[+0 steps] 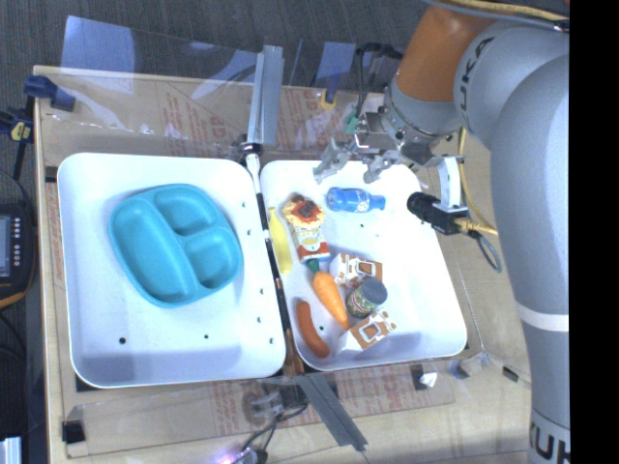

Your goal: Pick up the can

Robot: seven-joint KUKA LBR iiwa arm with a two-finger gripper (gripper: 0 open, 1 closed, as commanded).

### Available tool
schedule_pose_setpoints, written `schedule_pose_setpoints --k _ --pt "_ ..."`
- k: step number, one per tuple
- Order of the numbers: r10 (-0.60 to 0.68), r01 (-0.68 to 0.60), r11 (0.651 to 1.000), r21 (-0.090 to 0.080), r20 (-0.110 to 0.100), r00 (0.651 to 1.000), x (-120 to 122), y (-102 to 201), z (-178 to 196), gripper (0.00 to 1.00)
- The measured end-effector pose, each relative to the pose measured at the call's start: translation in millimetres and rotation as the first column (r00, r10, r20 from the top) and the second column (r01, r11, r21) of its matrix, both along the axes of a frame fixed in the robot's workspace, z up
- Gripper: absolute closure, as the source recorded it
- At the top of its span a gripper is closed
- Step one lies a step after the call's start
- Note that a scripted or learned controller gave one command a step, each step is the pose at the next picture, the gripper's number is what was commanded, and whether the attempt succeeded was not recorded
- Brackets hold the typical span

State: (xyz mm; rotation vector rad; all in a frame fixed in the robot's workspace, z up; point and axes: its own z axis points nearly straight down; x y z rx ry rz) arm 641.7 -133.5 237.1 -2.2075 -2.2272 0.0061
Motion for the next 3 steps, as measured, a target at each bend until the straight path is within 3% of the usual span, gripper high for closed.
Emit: schedule_pose_setpoints --k 1,2,3 --pt "0.005 -0.005 1.000 0.000 0.004 1.000 15 -68 -17 0.00" --pt "-0.013 0.013 1.000 -0.001 0.001 1.000 -29 -76 -124 0.00" --pt "0.034 -0.034 0.999 -0.001 0.002 0.999 -91 -75 -118 0.00"
